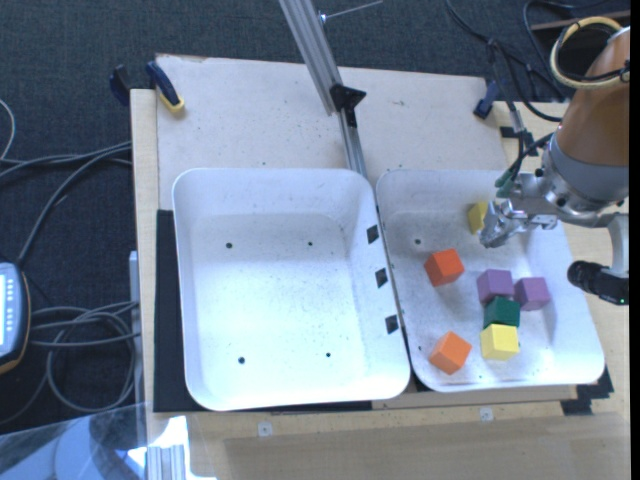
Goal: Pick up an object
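Gripper low over right bin, aperture indiscernible, yellow block just beside, orange block near below-left; nothing yet lifted, grasp outstanding.

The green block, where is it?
In the right bin, the green block sits between a purple block above and a yellow block below, touching both.
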Robot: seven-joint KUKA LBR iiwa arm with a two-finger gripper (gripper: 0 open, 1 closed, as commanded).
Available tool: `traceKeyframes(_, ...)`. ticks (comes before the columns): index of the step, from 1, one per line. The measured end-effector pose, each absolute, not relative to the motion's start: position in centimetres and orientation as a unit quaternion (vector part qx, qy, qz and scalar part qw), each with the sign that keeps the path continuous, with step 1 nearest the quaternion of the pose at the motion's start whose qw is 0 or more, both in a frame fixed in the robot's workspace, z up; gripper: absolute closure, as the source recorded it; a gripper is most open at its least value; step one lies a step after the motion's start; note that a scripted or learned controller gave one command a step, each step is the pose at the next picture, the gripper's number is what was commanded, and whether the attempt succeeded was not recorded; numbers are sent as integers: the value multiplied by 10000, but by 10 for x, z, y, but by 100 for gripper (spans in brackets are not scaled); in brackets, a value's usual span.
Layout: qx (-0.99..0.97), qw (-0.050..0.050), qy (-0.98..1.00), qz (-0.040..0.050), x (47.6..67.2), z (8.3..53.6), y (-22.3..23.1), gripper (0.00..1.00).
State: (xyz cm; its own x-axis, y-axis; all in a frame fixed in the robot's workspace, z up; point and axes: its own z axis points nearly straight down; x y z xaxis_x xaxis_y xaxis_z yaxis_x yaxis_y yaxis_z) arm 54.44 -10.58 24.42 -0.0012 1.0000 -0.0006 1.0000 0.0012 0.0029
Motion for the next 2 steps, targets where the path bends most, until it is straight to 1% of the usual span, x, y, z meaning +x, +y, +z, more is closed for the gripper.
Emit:
traceKeyframes(1,7051,-19,7092,4,535,233,-53,100)
traceKeyframes(2,7044,-8,7098,14,536,237,5,100)
